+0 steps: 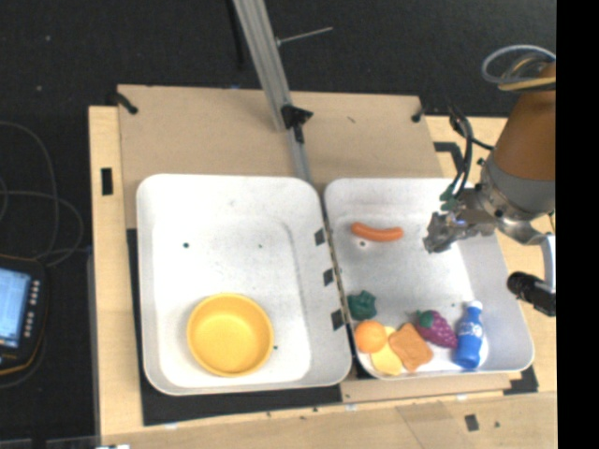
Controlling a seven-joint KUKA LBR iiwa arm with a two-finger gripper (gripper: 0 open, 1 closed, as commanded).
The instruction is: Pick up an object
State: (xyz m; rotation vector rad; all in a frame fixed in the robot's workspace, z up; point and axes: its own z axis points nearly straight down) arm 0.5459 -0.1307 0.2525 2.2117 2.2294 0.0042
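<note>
gripper [438,238] over right bin [402,195] | hot dog [377,233] nearby

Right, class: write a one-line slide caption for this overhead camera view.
Gripper hovers over the right white bin near an orange sausage-shaped toy; a round yellow bowl sits in the left white bin.

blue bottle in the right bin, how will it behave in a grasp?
The blue bottle looks like small, smooth plastic, so probably light and somewhat slippery. It seems to lie on its side, so a nudge may roll it. The purple grapes crowd one side, which may hinder finger placement.
</note>
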